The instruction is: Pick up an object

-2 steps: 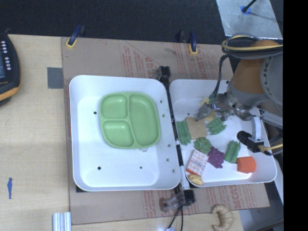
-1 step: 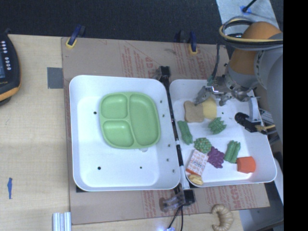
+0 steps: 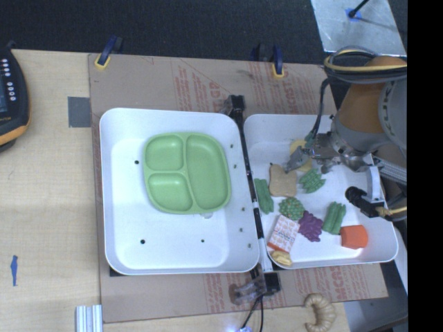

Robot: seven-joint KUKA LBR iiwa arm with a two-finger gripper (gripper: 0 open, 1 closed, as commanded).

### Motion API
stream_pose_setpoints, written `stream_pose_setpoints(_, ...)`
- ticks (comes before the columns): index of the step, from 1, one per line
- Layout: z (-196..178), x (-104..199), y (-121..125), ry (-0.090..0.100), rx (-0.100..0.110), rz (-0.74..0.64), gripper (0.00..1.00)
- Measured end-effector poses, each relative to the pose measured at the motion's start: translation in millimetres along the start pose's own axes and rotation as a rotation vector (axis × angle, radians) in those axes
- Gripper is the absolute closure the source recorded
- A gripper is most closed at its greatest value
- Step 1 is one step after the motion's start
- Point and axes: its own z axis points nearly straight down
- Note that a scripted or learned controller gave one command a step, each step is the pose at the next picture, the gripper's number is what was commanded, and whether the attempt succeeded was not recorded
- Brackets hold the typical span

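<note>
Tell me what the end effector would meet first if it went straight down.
Probably the tan slice beside the green broccoli, just under the end effector. Depth is unclear from this slanted view.

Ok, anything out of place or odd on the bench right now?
One thing: a tan curled object lies on the cardboard in front of the right bin, outside both bins. The other small items sit piled in the right bin; the green divided plate lies flat in the left bin.
</note>
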Motion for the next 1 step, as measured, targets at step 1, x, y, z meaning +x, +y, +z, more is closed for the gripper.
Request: stream_pose_setpoints(1, 0.8, -10.9, 53.9, -0.001, -0.005, -0.004, 0.0)
